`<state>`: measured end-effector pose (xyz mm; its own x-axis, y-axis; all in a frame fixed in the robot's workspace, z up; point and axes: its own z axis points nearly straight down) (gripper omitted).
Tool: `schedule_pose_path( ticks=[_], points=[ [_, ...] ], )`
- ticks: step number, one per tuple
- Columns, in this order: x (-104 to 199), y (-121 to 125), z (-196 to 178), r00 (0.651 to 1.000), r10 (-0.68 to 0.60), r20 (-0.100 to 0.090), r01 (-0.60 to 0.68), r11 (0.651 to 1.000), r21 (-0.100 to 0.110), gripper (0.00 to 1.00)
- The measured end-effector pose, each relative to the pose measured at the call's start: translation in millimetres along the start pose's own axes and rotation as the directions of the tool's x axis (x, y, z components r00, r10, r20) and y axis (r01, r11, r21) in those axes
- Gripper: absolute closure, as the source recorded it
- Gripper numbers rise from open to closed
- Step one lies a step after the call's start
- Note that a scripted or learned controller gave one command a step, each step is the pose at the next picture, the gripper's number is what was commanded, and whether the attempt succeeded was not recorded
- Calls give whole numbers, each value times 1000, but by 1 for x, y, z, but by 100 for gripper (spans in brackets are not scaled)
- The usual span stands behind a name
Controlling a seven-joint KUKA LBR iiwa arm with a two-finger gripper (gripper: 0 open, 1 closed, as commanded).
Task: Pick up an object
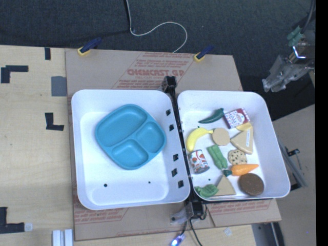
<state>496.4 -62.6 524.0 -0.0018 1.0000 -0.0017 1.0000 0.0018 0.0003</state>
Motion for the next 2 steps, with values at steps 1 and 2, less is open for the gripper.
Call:
schedule_pose_path(
  ticks=[1, 2],
  points=[
    [-57, -13, 11, 1000, 7, 0, -7, 1000, 2, 100],
    [60, -13, 21, 1000, -12, -4, 12, 1000, 1, 100]
  ],
)
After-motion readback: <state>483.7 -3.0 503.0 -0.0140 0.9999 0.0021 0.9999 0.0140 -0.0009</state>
